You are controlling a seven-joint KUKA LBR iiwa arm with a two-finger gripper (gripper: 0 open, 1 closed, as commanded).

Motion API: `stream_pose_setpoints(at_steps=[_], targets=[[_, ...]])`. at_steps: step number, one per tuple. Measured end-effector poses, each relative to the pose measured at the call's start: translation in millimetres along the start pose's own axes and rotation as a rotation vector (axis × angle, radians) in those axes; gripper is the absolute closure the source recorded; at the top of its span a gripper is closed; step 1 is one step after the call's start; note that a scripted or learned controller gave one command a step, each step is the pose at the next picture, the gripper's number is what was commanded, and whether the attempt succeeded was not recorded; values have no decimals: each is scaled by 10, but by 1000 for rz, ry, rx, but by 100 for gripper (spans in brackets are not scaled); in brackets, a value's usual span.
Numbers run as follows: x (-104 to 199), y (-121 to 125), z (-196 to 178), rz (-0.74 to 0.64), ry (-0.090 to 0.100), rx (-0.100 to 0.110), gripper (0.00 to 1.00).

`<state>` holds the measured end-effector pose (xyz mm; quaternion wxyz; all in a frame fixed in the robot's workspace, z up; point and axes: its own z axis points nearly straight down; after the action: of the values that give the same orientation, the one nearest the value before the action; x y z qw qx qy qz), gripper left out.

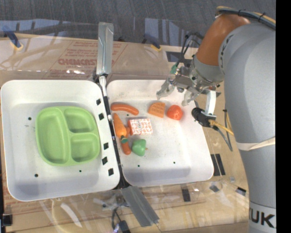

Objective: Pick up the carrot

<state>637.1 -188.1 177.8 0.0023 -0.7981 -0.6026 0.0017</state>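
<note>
Carrot [119, 125] lying untouched at right bin's [196, 149] left wall, btwn sausage [124, 108] and green pepper [138, 147]. Gripper [176, 92] hanging at back of bin, well apart from it, jaws spread, gripping nothing. Approach, descent, grasp, lift all pending; 0 steps done.

The grey arm [250, 110] enters from the right side of the view and fills much of that side with its thick body. Above the wrist there is the orange band [216, 38], and the arm bends there toward the left and downward. The wrist ends in the gripper [176, 93], which points down and a little to the left. Its two fingers [163, 91] are spread apart, with a clear gap, and nothing is between them.
</note>
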Motion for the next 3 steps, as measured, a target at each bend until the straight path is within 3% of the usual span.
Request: stream_pose_setpoints(at_steps=[1,2,3], targets=[[257,30,683,354,3,2,0],[-139,-326,24,-51,0,-1,0],[-32,-393,-475,60,0,-2,0]])
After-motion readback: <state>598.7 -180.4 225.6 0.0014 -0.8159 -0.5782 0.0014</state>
